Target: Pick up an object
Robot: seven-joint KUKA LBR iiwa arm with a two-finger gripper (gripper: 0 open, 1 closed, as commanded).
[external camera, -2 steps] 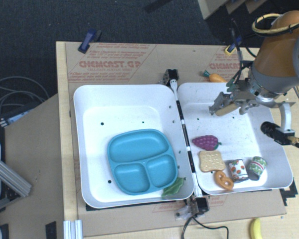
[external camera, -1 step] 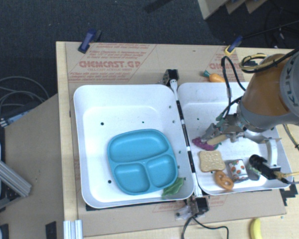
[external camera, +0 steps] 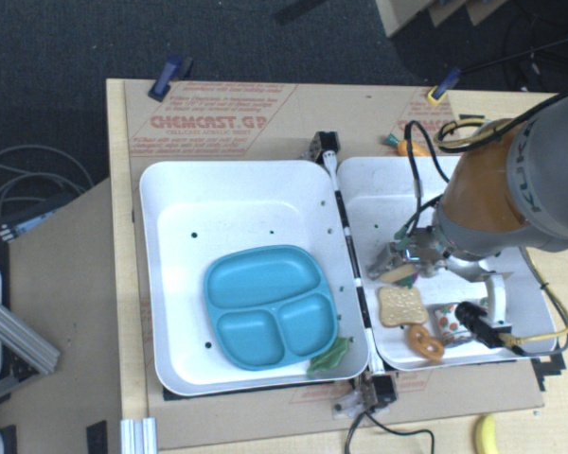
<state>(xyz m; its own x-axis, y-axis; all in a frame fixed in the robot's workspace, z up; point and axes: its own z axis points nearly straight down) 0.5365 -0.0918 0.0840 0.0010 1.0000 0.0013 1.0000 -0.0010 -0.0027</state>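
Grey and orange, the robot arm (external camera: 511, 192) reaches in from the right and bends down into the right-hand white plastic bin (external camera: 379, 183). Its two-finger gripper (external camera: 404, 256) sits low near that bin's left wall, just above a square slice of tan toast (external camera: 400, 305). The toast lies flat, just beside the gripper on the side nearer the bench's front edge. A small brown pretzel-shaped piece (external camera: 425, 340) lies beyond the toast, further toward the front. Something small and dark sits right at the gripper tip, but I cannot tell what it is, or whether the gripper is clenched or released.

In the left-hand white bin (external camera: 170, 253) lie a blue three-compartment plastic tray (external camera: 270, 303) and a green leafy scrap (external camera: 328, 357), both well apart from the gripper.
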